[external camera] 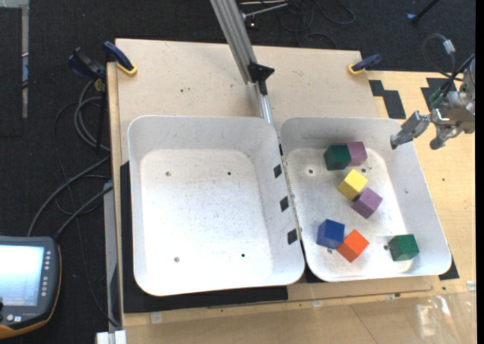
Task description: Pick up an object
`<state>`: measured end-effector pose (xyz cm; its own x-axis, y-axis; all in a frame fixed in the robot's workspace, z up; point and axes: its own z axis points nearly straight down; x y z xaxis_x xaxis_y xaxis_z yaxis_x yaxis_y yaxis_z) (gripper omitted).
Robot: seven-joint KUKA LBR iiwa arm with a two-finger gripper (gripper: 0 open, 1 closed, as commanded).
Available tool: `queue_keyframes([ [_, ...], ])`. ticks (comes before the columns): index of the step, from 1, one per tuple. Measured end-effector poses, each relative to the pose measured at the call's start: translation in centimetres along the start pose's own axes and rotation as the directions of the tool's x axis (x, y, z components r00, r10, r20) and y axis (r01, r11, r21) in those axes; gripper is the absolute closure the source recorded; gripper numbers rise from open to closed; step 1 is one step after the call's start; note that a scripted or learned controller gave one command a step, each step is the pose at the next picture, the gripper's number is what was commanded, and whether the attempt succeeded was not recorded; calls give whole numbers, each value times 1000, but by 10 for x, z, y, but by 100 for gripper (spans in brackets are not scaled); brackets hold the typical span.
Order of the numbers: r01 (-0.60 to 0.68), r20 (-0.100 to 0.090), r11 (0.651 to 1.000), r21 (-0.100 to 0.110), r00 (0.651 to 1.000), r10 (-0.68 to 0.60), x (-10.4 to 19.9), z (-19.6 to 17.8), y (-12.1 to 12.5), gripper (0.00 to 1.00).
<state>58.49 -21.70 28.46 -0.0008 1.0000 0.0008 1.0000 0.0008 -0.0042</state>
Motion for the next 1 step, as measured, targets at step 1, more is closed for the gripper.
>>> queue_keyframes([
  [1,2,2,1000,-4,1000,-2,0,-3,1,0],
])
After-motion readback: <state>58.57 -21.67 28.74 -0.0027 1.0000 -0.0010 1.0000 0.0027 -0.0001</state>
